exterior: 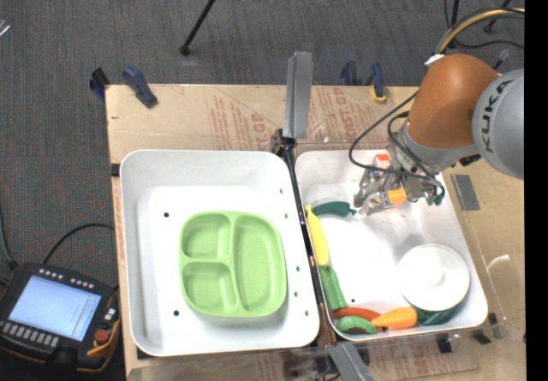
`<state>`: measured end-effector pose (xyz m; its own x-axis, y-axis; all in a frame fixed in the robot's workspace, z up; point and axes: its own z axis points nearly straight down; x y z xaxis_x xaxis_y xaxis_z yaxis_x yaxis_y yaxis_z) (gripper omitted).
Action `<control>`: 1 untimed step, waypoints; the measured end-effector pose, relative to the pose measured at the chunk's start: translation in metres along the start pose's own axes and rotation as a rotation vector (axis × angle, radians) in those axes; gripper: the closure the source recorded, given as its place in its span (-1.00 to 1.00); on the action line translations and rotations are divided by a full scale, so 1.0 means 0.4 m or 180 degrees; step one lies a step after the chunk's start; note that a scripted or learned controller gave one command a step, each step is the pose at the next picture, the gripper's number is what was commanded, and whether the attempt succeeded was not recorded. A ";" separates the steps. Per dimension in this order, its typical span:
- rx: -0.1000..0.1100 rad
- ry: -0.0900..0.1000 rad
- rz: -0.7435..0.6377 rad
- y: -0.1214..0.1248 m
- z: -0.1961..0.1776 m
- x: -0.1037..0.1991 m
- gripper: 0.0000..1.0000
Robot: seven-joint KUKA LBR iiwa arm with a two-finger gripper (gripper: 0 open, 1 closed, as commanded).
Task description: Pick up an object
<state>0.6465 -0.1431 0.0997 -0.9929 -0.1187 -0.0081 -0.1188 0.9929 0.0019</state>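
Observation:
My gripper (392, 189) hangs low over the back of the right bin (342, 167), under the orange wrist band. A small orange object (396, 196) sits right at the gripper, and a bit of green shows at its right side; the arm hides how they meet. Along the bin's left wall lie a dark green handled piece (334, 209), a yellow corn-like piece (318, 238) and a green cucumber (333, 288). By the front wall lie a red pepper (355, 312) and an orange carrot (396, 317).
A white round bowl (434, 276) rests upside down in the right bin's front right corner, over a dark green item (438, 316). The left bin (141, 199) holds a light green divided plate (233, 264). A teach pendant (56, 311) lies on the floor at lower left.

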 end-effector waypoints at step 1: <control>0.0016 -0.0041 -0.0255 0.144 -0.332 -0.019 1.00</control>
<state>0.6463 -0.0853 0.2327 -0.9800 -0.1979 -0.0210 -0.1978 0.9802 -0.0045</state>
